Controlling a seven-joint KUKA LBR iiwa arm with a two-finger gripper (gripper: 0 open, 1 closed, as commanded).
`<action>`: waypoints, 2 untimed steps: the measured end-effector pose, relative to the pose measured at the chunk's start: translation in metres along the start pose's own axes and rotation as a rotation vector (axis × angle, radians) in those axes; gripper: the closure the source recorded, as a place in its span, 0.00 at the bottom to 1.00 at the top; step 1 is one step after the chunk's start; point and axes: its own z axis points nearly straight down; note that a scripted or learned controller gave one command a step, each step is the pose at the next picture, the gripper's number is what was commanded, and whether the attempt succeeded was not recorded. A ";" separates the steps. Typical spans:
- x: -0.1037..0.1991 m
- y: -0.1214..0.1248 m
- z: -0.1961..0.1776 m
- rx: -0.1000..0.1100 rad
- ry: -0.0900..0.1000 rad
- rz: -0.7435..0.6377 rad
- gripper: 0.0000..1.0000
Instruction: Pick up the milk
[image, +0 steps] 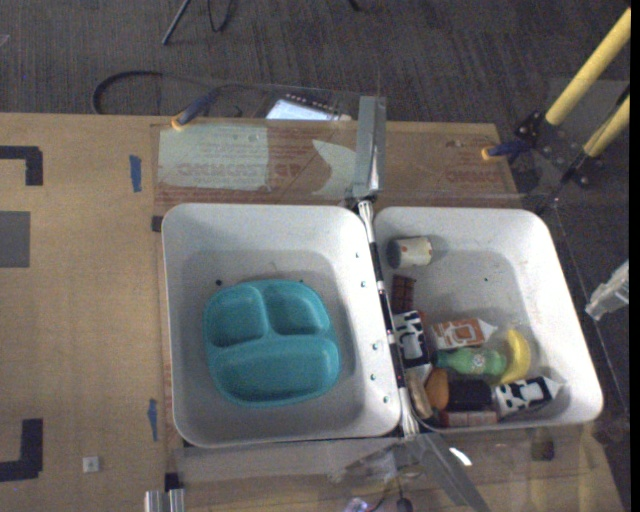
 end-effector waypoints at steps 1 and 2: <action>0.000 0.001 -0.093 0.001 0.000 0.350 1.00; 0.000 0.001 -0.135 0.003 0.000 0.863 1.00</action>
